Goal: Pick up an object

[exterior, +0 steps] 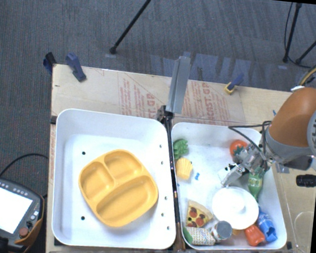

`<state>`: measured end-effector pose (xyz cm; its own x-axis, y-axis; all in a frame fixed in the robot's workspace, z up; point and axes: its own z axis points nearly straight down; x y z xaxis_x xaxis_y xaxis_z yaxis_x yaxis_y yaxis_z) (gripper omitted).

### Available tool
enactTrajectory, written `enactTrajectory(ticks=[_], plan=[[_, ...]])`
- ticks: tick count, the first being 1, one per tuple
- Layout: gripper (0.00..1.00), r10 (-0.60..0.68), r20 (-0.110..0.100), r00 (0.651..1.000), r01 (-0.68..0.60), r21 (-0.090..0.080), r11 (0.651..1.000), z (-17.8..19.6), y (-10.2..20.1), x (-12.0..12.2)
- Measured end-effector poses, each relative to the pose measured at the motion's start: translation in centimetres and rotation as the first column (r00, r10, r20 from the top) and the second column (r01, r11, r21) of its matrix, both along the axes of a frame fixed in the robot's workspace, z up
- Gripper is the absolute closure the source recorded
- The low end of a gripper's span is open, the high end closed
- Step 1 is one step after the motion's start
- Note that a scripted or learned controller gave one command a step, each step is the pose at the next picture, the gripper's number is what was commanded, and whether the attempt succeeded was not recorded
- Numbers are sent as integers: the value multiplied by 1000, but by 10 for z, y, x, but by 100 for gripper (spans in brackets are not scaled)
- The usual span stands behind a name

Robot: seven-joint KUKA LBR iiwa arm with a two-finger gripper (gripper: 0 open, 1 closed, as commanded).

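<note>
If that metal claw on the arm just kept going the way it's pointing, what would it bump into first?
Probably the round white plastic plate: the end effector slants down-left just above its rim. Depth is unclear, so it might meet the right white bin floor instead.

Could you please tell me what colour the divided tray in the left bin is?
Yellow; the divided tray shows in the camera view.

My bench (pixel 144 96) is a pale printed board on dark grey carpet (pixel 57 15). Black stand legs (pixel 135 21) cross the floor behind. A teach pendant (pixel 2 213) lies lower left.
</note>
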<state>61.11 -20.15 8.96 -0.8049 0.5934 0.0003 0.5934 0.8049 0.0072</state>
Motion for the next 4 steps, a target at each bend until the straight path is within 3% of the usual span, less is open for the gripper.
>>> enactTrajectory(ticks=[2,3,4], plan=[[0,63,3,998,-63,-4,998,0,-2,-8],[0,140,2,990,-140,-5,990,0,-5,-33],[0,136,3,991,-136,-6,991,0,-4,-39]])
